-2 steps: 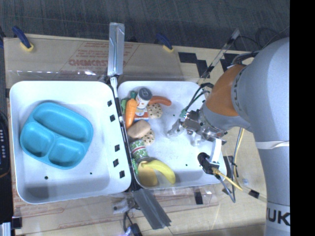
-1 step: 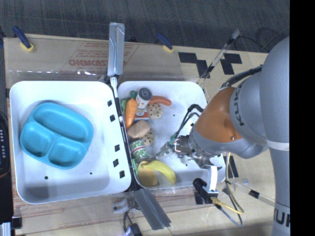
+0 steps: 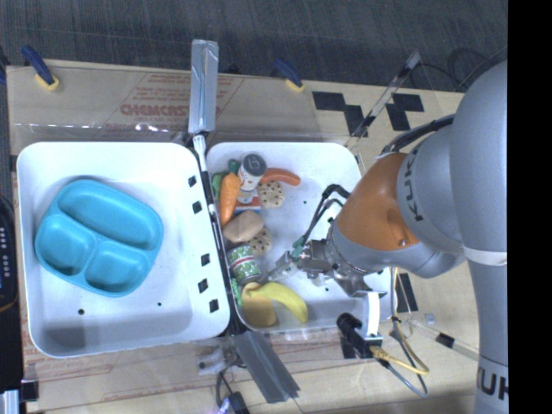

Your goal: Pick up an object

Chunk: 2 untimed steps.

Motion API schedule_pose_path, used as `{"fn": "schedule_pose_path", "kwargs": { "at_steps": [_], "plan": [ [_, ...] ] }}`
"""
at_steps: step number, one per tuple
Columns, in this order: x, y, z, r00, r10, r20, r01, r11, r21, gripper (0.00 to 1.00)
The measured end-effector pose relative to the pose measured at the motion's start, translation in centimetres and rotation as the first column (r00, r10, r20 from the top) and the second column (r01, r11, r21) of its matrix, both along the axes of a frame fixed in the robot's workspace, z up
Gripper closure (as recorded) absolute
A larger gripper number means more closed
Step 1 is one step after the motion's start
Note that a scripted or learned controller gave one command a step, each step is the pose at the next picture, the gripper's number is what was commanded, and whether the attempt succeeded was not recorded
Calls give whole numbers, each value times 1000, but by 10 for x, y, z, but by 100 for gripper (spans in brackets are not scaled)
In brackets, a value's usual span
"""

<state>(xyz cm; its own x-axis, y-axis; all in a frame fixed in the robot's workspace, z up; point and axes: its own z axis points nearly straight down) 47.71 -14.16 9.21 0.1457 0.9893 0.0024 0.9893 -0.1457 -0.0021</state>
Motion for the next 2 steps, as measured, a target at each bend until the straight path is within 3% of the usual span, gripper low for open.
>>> {"fn": "schedule_pose_path", "kwargs": {
  "at_steps": [1,2],
  "plan": [
    [0,0,0,1000,1,0,-1,1000,0,0],
    [0,11,0,997,78,-2,-78,997,1,0]
  ]
}}
